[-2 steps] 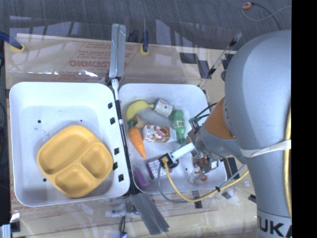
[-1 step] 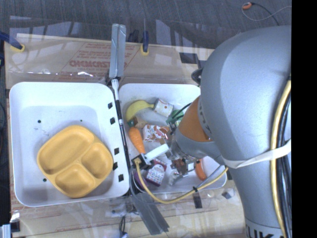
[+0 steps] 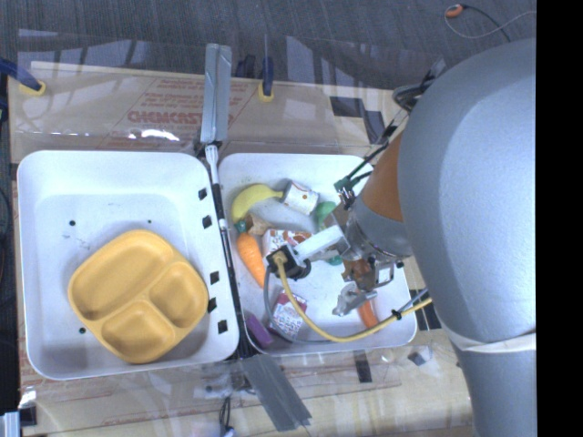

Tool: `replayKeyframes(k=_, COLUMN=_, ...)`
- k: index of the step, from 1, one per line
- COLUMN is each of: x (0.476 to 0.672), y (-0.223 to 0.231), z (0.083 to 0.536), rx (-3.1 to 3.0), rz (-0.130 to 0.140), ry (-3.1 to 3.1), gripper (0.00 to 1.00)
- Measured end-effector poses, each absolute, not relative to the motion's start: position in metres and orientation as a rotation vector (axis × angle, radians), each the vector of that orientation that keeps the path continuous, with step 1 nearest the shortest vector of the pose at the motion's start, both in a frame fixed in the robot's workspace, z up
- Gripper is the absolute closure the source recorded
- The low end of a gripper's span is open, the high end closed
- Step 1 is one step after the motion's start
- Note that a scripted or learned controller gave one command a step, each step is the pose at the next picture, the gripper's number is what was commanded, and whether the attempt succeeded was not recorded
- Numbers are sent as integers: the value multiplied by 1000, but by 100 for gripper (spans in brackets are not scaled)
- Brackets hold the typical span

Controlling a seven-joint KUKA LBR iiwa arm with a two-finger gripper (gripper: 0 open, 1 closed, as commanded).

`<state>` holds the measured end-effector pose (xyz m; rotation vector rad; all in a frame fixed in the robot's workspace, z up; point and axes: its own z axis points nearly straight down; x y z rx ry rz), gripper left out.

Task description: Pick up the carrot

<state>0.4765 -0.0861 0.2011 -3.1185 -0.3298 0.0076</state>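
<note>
The claw (image 3: 351, 300) hangs low in the right white plastic bin (image 3: 401, 335), near its 5 o'clock corner, beside a small orange piece (image 3: 367, 314); whether it is open or closed I cannot tell. A yellow cable (image 3: 314, 326) loops below it. At the claw's 9 o'clock, near the bin's left wall, lies the orange tapered carrot (image 3: 251, 257), well apart from the claw. A yellow banana (image 3: 252, 198) sits at the carrot's 12 o'clock. The left white bin (image 3: 55, 189) holds a yellow divided plate (image 3: 137, 294).
</note>
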Motion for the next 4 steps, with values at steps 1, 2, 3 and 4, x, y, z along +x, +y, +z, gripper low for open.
replayKeyframes(k=1, x=475, y=-115, z=121, rx=-3091, rz=13, ry=-524, gripper=0)
replayKeyframes(k=2, x=474, y=-114, z=130, rx=-3084, rz=21, ry=-535, gripper=100)
replayKeyframes(k=3, x=532, y=-158, z=90, rx=-2983, rz=6, ry=-973, gripper=100)
replayKeyframes(k=4, x=614, y=-192, z=91, rx=-2842, rz=4, ry=-1326, gripper=100)
